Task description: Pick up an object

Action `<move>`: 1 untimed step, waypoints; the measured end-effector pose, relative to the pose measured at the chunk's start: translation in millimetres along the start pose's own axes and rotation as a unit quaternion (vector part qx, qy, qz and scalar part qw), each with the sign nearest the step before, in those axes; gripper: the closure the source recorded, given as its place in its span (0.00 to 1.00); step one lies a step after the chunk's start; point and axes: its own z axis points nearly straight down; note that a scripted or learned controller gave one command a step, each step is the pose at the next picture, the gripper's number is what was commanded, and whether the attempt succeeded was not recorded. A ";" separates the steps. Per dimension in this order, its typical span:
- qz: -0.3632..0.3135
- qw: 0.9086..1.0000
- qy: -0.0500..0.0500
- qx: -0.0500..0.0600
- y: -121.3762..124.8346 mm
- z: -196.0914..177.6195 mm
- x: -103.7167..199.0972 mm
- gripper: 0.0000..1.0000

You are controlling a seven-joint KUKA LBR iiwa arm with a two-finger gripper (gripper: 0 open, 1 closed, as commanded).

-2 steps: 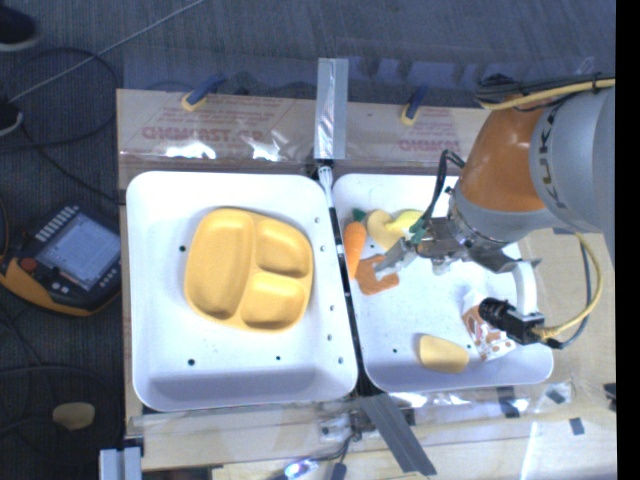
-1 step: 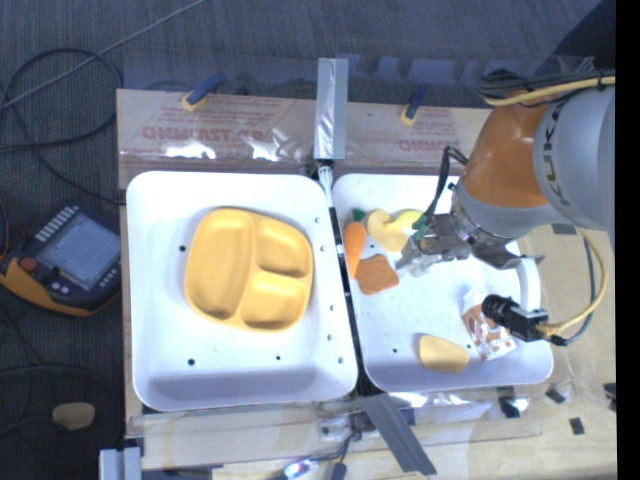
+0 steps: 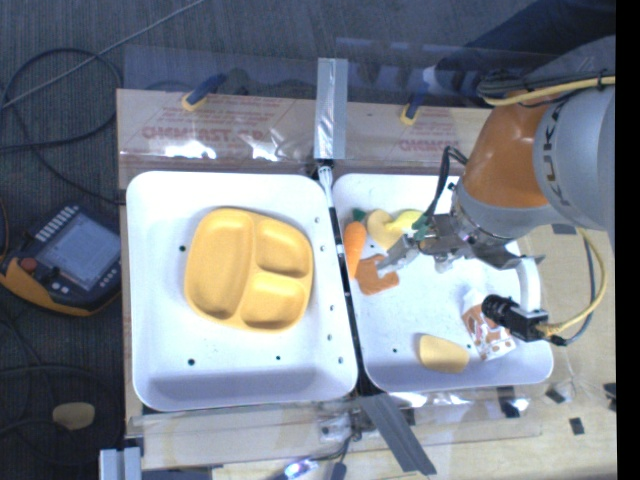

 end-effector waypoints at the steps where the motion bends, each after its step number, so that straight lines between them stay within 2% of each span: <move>1: -0.071 0.997 -0.002 -0.011 47.3 99.6 -32.2 0.00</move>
